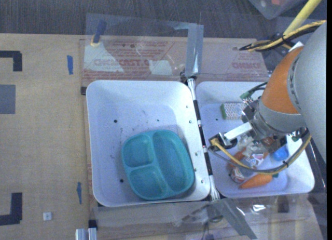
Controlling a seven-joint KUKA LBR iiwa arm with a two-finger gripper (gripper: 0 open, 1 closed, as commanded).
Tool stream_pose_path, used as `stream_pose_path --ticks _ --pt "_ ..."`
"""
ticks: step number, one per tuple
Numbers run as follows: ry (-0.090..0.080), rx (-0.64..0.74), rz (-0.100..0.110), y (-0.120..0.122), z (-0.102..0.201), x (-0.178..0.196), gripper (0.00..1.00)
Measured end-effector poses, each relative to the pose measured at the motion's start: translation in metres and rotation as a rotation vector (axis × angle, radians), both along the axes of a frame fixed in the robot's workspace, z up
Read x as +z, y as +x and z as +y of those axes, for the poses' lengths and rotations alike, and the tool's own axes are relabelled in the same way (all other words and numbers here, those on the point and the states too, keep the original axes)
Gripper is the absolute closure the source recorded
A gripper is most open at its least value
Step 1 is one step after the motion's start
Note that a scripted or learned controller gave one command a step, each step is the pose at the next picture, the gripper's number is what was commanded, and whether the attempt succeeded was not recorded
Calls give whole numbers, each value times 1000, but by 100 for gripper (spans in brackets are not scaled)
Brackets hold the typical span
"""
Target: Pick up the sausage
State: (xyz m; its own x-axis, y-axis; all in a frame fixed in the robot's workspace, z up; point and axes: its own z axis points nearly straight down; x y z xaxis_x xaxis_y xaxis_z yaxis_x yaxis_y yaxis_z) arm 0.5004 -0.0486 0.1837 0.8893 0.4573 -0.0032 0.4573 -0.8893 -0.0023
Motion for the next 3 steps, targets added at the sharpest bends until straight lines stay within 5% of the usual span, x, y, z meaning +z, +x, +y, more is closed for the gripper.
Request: stream_pose_path --ticks 1,2,3 --pt "0 -6 -1 49 -11 0 100" --pt "-1 108 -1 43 -79 7 100" --pt "4 669 -1 29 -90 -21 100"
